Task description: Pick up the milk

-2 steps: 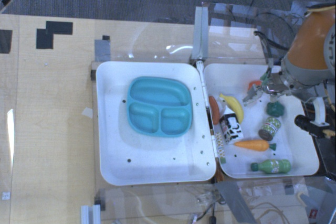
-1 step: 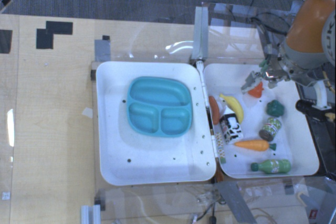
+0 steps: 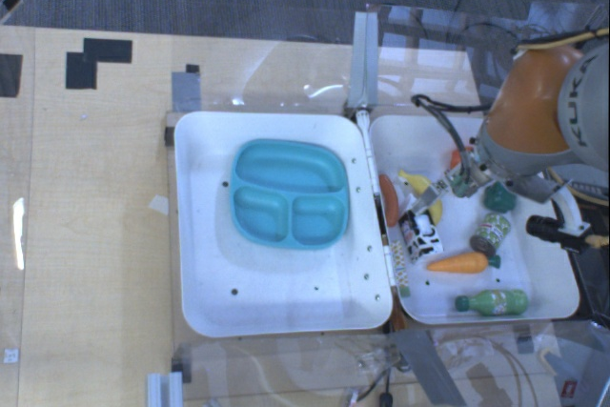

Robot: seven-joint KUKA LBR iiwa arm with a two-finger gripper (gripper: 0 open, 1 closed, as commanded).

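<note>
- Milk [image 3: 420, 235]: black-and-white carton, lying in the right bin [image 3: 562, 300] near its left wall, long axis slanted.
- Hand [image 3: 461, 180]: hovers over the same bin; grip state cannot be told.
- Relation: milk lies down-left of the hand, near, apart; banana [image 3: 419, 186] between.
</note>
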